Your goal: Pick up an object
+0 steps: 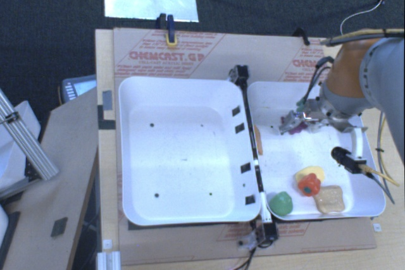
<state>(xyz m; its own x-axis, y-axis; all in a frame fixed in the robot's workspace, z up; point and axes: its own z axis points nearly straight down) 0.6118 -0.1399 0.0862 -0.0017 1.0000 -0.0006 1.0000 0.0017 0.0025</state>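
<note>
Gripper: we see the gripper (pixel 292 124) low over the floor of the right bin (pixel 281 158), hanging from the grey arm (pixel 374 73). We cannot tell if it is spread or pressed together, because it looks too small and blurry.

Thing to pick: a small purple thing (pixel 299 129) sits right at the tip of the gripper, touching it or almost touching it. We cannot tell if it is held or just lying under the tip.

Beside the gripper: a thin brown stick (pixel 258 140) lies near it, on the side away from the arm, along the wall between the two bins.

Far from the gripper: a yellow thing (pixel 312 172), a red thing (pixel 309 186), a tan block (pixel 330 199) and a green ball (pixel 280 203) lie well apart from it, by the front wall of the bin.

Farthest from the gripper: the left bin (pixel 183 148), past the stick.

What could go wrong: we think the purple thing is small, so the gripper could close off to one side and push it away.

Another worry: if the grip is only on an edge, the purple thing could slip out when the arm lifts.

Another worry: the gripper is very low, so we think it could bump or scrape the bin floor.
</note>
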